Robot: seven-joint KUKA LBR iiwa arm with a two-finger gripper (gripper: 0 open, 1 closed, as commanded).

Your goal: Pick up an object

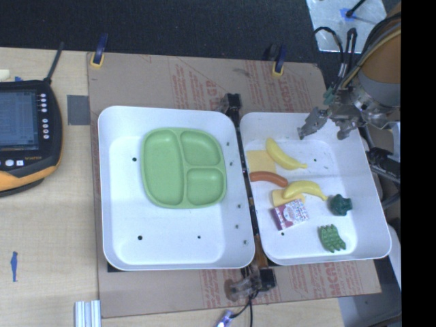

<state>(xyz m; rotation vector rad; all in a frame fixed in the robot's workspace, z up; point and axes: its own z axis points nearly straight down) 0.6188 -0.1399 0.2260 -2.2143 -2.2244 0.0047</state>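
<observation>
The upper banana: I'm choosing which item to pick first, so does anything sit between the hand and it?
Nothing visible does. The hand hangs above the right bin's far edge, and only bare bin floor lies between it and the upper banana.

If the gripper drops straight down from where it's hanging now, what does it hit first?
Probably bare floor of the right bin. The gripper hangs over the bin's upper part, to the right of the upper banana, and nothing lies directly under it. Depth is hard to judge from this slanted view, so the banana could be closer than it looks.
</observation>
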